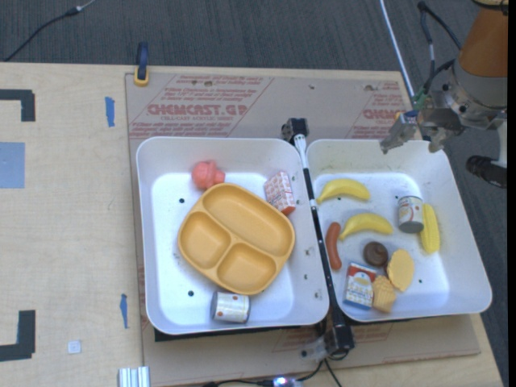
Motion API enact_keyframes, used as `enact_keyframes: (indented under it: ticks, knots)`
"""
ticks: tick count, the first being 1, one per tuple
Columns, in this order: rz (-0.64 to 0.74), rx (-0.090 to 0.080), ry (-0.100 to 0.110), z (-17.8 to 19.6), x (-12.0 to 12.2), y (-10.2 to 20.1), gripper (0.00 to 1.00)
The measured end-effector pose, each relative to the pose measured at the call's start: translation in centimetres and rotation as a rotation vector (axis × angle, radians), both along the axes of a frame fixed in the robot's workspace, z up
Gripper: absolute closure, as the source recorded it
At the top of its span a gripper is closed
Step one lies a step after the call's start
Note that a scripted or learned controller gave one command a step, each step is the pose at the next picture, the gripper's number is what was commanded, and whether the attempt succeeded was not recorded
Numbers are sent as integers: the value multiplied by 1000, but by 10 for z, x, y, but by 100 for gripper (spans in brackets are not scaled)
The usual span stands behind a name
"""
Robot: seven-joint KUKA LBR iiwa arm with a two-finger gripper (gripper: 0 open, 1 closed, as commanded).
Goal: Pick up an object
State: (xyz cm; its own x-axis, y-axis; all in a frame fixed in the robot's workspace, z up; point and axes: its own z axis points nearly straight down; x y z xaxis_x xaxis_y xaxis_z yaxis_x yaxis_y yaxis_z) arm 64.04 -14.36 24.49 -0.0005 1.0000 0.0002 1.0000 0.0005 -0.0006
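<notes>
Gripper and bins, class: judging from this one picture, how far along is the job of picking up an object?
Done: nothing looks lifted; the bananas, can and sausage lie in the right bin. In hand: the gripper hangs above that bin's far edge, with nothing seen between its fingers. Left: come down on an object, grip it and raise it.

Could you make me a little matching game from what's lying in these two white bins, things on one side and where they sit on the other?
Things:
1. divided yellow plate
2. pink ball
3. red sausage
4. small can

Places:
A. right bin, against the divider
B. left bin, far corner beside the plate
C. middle of the left bin
D. right bin, next to the banana on its right side

Pairs: 1-C, 2-B, 3-A, 4-D
</notes>
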Motion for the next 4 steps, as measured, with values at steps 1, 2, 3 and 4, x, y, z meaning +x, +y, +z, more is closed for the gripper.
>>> enact_keyframes:
  ticks: [1, 2, 3, 4]
  knots:
    - [-1, 1, 3, -151, -42, 6, 0]
    - [0, 0, -2, -159, -99, 22, 0]
    - [-1, 0, -5, -159, -134, 50, 0]
    - [-2, -2, -11, -148, -132, 49, 100]
